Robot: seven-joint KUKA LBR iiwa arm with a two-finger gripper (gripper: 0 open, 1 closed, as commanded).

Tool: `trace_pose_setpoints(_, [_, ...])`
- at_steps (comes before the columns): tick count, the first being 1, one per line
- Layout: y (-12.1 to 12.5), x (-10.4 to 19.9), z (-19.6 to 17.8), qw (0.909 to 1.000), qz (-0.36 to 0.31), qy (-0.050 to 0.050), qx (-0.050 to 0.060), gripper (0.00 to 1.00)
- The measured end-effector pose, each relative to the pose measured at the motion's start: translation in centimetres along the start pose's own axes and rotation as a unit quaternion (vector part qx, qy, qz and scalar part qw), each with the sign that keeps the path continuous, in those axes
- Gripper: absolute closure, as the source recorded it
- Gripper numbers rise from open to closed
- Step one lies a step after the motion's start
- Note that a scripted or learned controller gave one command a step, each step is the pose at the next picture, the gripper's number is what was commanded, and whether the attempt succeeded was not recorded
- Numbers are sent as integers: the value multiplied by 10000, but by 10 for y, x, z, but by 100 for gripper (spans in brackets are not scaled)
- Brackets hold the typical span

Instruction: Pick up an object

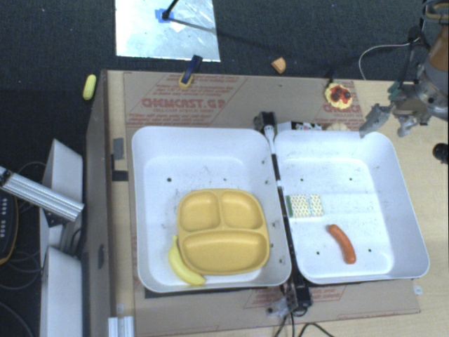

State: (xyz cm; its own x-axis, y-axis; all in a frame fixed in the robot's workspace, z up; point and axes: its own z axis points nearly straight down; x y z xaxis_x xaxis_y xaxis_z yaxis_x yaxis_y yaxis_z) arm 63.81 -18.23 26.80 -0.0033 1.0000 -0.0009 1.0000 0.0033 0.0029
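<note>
An orange sausage point(342, 243) lies in the right bin point(400, 181), near its front. A small white block with a green dotted pattern point(305, 205) sits by that bin's left wall. The left bin point(151, 188) holds a yellow divided plate point(223, 230), and a yellow banana point(184, 265) lies against the plate's front left edge. My gripper point(386, 126) hangs over the right bin's far right corner, well away from the sausage. Its fingers are open with nothing between them.
A small toy pizza point(339, 95) rests on the cardboard behind the right bin. A blue and yellow clip point(189, 71) sits at the cardboard's back edge. An orange bit point(279, 64) and a yellow piece point(89, 86) lie off the board.
</note>
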Motion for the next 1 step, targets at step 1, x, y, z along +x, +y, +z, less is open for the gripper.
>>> trace_pose_setpoints(1, [-39,23,128,10000,10,7,20,0])
